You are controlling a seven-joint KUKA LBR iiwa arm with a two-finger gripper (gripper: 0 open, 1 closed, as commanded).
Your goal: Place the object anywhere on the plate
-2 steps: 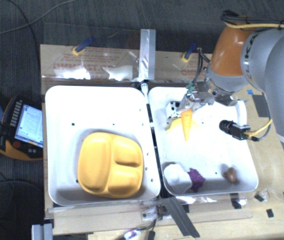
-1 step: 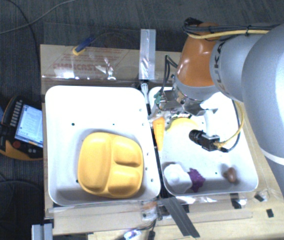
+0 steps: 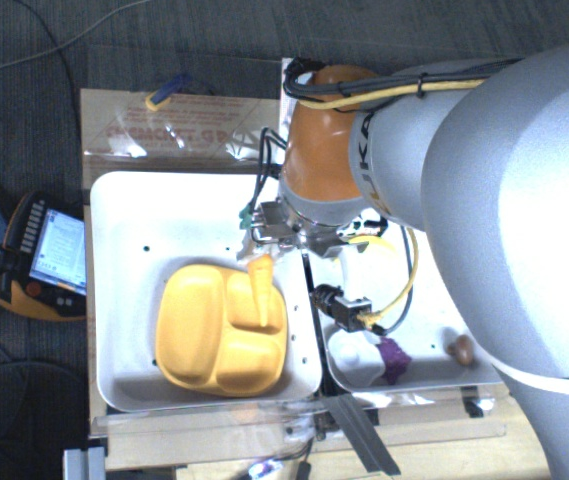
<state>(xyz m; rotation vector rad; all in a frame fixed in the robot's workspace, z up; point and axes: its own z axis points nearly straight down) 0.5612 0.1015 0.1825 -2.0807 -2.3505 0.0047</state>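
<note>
- plate [image 3: 219, 333], yellow, sectioned, in left bin [image 3: 134, 218]
- object [image 3: 261, 288], orange piece, lying on plate's upper right part
- gripper [image 3: 282, 233] just above object; jaws' state: cannot tell
- purple item [image 3: 394, 358] in right bin [image 3: 434, 318]

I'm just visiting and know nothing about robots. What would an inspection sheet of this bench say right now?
Surface: two shallow white bins side by side, left bin, right bin.
Job's things: yellow divided plate in the left bin; an orange piece lies on its right part.
Clutter: purple object and small brown object in the right bin.
Grippers: gripper above the bins' shared edge; fingers not discernible.
Cables: yellow cable looping beside the wrist; black cables on the floor.
Surroundings: handheld controller left of the bench; dark carpet.
</note>
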